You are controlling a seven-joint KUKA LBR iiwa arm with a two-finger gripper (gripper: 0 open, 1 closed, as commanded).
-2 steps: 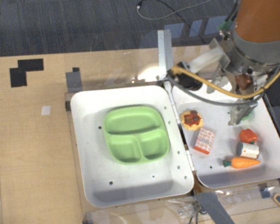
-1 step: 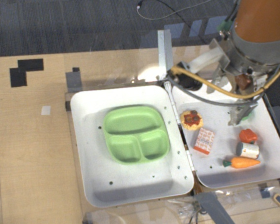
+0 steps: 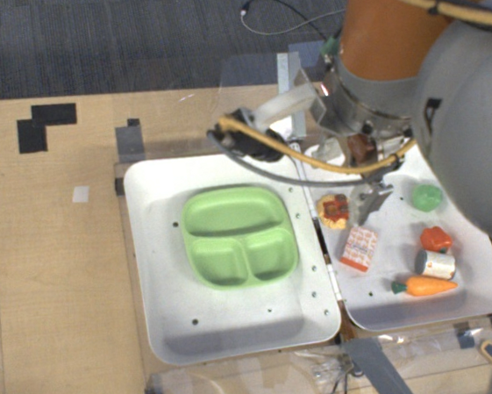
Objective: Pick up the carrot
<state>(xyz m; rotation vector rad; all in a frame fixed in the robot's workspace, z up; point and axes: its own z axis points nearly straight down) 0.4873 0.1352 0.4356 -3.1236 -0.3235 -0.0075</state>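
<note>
The gripper (image 3: 372,197) hangs low over the right bin (image 3: 482,297), near its upper left part, with grey fingers (image 3: 369,205) pointing down. They look drawn close together with nothing between them, though at this angle and blur that is hard to confirm. Above it, the grey arm with its orange band (image 3: 385,26) fills the upper right, trailing a yellow cable (image 3: 266,141) across the bin's top edge.

Just left of the fingers lies a small red and yellow toy (image 3: 333,211). Below that, a red and white packet (image 3: 358,249) lies tilted. A green round piece (image 3: 425,197) sits to the right, and a red pepper-like toy (image 3: 435,238) rests above a small white and dark item (image 3: 436,263).

The carrot (image 3: 426,285) lies on its side near the bin's front edge, well apart from the gripper, just below the white item.

The left bin (image 3: 169,333) holds a green divided tray (image 3: 237,237).
</note>
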